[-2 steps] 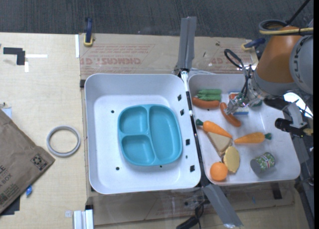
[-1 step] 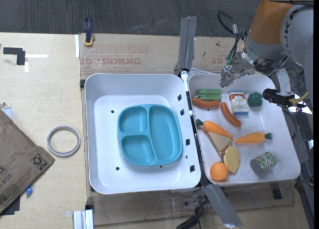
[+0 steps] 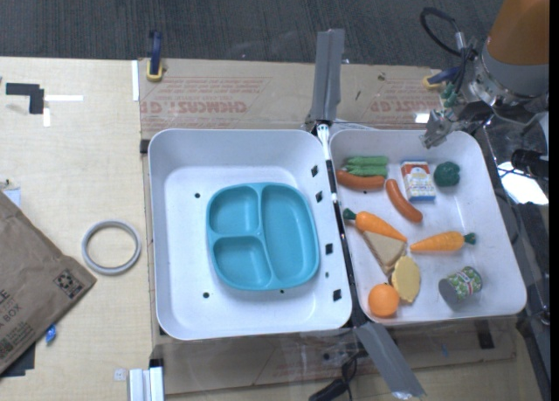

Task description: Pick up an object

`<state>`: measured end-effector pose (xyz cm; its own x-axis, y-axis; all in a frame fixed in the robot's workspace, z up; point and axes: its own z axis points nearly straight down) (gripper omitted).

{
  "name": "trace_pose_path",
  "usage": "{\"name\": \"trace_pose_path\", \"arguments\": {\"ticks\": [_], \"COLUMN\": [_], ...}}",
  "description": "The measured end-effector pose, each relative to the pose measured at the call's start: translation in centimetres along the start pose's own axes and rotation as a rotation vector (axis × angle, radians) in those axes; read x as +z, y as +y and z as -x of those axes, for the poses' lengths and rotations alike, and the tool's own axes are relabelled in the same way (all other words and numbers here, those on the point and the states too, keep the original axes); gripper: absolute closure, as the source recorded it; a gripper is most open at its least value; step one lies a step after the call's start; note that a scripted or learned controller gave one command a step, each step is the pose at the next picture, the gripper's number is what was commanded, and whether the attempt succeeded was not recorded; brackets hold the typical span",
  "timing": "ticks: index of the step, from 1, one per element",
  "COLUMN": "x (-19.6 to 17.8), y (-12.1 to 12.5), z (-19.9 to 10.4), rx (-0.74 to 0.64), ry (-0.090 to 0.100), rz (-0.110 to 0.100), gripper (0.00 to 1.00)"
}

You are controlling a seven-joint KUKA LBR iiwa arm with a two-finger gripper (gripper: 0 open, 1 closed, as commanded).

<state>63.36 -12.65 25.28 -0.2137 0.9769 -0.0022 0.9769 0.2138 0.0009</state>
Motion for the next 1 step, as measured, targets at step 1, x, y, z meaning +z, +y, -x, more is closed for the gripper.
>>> {"name": "trace_pose_path", "arguments": {"ticks": [1], "x": [0.01], "y": [0.01], "z": [-0.03], "rx": [0.0], "ry": [0.0], "rz": [0.0], "gripper": [0.0]}}
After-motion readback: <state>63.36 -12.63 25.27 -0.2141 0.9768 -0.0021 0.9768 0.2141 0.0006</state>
